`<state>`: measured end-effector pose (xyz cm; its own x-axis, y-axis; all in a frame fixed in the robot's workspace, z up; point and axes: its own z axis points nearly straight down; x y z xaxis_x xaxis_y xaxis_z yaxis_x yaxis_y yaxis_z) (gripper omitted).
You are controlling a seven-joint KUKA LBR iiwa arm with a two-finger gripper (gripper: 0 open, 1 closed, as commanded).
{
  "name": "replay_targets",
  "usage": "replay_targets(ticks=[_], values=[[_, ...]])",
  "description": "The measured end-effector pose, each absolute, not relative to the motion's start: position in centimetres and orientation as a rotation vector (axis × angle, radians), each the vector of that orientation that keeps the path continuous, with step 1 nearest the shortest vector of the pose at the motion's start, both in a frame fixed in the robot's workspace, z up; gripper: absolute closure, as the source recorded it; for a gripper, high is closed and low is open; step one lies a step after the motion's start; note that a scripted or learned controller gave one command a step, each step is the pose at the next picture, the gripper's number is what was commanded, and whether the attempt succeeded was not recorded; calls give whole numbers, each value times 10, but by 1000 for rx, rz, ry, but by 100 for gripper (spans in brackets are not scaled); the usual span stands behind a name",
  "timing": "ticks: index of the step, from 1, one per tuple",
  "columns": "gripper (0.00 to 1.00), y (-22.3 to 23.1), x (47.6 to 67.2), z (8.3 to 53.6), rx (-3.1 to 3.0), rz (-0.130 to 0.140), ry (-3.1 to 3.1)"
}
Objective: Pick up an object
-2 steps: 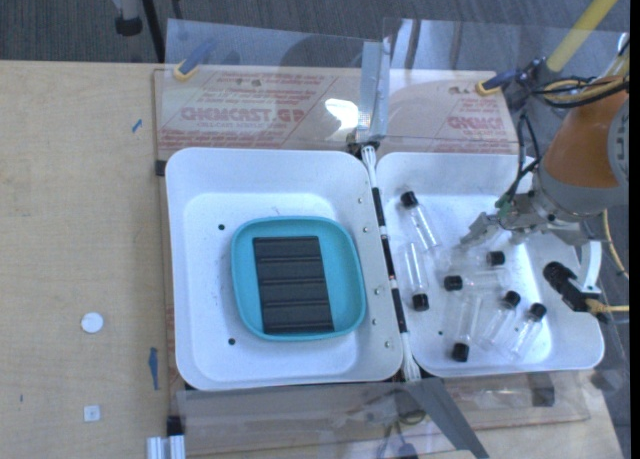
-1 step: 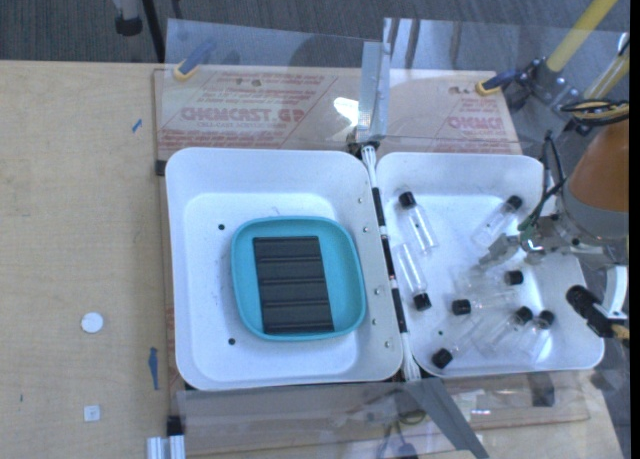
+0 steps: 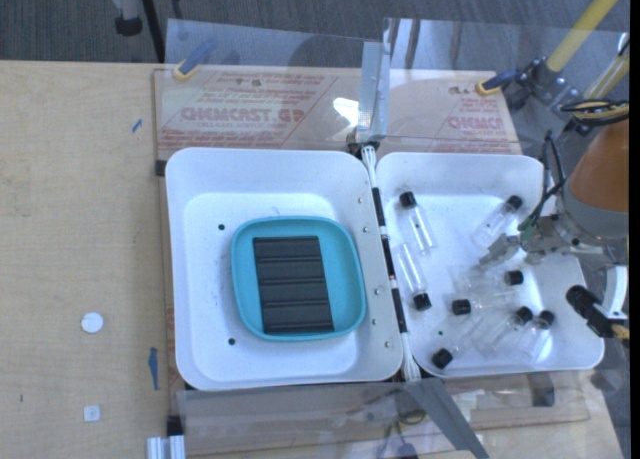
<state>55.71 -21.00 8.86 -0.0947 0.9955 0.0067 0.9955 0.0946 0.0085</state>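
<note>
Several clear vials with black caps lie scattered in the right bin point(image 3: 440, 179). One vial point(image 3: 417, 224) lies near the bin's left wall, and a second vial point(image 3: 409, 272) lies just below it. A third vial point(image 3: 498, 217) rests at the upper right. More vials point(image 3: 500, 327) crowd the lower right corner. My gripper point(image 3: 517, 248) hangs low over the right side of this bin, right beside the third vial and above a black cap point(image 3: 514, 277). I see nothing clearly held in it.
The left bin point(image 3: 200, 197) holds a teal tray point(image 3: 245, 282) with a dark ridged insert point(image 3: 292, 285). Clear panels stand behind both bins. The arm's orange band point(image 3: 610, 177) hangs over the right bin's right edge. A small white disc point(image 3: 92, 323) lies on the bench at the left.
</note>
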Motion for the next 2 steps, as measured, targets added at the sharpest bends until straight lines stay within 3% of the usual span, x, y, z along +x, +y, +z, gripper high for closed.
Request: replay_targets(ticks=[1, 2], values=[[0, -184, 526, 118, 2075, 1, 2362], [0, -211, 501, 91, 2028, 10, 2400]])
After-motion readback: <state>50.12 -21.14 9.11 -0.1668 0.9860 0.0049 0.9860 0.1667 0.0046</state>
